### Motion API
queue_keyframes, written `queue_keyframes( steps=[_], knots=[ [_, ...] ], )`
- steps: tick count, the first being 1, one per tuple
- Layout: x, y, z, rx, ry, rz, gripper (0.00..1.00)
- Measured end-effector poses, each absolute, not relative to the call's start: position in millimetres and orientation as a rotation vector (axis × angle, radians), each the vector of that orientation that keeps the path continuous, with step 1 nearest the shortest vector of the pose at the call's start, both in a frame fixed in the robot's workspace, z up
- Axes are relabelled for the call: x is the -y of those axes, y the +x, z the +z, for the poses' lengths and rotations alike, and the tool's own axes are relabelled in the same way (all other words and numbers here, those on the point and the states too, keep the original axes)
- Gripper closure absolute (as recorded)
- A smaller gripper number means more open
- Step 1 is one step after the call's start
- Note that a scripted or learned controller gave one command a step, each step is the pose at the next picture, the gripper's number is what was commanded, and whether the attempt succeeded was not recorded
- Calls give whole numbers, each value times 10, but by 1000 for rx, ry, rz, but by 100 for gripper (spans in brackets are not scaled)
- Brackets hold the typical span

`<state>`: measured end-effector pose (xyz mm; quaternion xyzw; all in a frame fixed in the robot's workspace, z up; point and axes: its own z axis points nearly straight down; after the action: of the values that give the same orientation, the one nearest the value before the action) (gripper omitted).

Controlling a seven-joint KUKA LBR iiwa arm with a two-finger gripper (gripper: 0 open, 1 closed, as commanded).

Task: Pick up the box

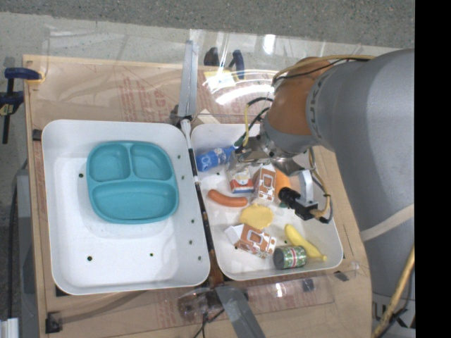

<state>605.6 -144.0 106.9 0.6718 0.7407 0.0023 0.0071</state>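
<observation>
A small white and orange box (266, 183) stands in the middle of the right bin (337, 239), just below the wrist. A second box with the same pattern (256, 241) lies flat nearer the front of that bin. My gripper (248, 155) hangs low over the bin's back part, between a blue bottle (212, 158) and the standing box. The grey arm and its orange band cover the bin's back right corner. Nothing shows as held.
The right bin also holds a small carton (242, 184), a sausage (227, 199), a yellow lemon-like piece (257, 217), a banana (304, 241), a green can (289, 257) and an orange item (282, 182). A teal divided plate (132, 182) lies in the left bin (70, 259).
</observation>
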Motion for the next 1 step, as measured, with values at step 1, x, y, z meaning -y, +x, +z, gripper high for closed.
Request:
queue_keyframes(
  steps=[1],
  knots=[
    [1440, 6056, 1069, -2317, 2101, 7, 0]
  ],
)
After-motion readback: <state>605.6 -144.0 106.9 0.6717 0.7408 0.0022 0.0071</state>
